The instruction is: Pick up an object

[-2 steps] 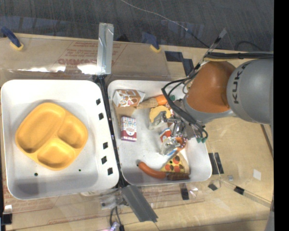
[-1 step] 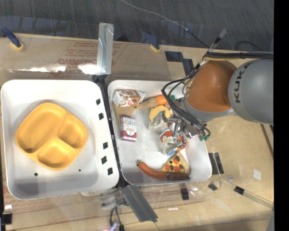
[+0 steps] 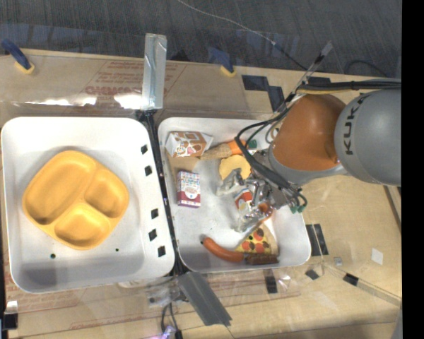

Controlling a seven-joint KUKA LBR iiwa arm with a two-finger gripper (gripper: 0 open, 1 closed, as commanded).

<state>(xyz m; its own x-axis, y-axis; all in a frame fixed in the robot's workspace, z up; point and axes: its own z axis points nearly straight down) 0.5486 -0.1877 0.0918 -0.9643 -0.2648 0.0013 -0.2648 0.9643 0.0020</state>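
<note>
Pizza slice [image 3: 258,244] (flat, triangular) beside glossy sausage [image 3: 221,250].

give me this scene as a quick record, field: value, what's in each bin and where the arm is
left bin: yellow divided tray
right bin: small red and white carton, snack packet, pizza slice toy, sausage toy, pale yellow piece
arm: reaching in from the right, over the right bin
gripper: low among the items near the bin's middle, just above the pizza slice toy
jaws: state unclear
</note>
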